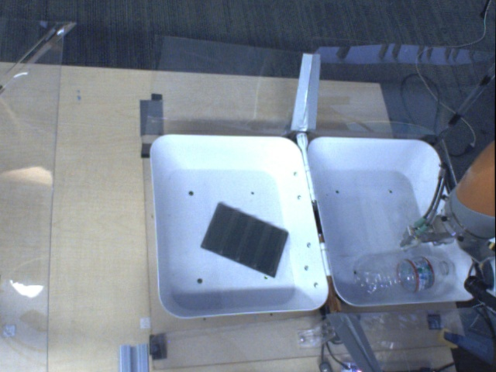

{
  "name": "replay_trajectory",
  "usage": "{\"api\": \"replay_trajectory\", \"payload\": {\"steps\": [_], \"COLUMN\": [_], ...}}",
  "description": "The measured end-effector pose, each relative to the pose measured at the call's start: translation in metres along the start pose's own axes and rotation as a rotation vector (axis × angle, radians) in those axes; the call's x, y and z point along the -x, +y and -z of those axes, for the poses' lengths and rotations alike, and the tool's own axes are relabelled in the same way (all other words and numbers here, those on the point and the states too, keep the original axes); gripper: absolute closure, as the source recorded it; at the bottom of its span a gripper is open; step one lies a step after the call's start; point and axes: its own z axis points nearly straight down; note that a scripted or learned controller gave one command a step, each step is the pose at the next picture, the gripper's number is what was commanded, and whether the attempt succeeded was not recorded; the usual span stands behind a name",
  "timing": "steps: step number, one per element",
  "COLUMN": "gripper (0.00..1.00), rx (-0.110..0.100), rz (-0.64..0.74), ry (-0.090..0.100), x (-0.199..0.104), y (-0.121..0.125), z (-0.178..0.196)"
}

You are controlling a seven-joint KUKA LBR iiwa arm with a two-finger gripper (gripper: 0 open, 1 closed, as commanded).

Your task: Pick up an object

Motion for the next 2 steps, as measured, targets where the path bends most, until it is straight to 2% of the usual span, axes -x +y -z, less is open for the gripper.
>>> {"api": "replay_trajectory", "payload": {"steps": [1, 2], "gripper": [0.00, 0.00], "rx": [0.000, -0.008], "rz": [-0.001, 0.038], "ry": [0.000, 0.002], "x": [0.000, 0.001], "y": [0.000, -0.003], "z": [0.000, -0.012]}}
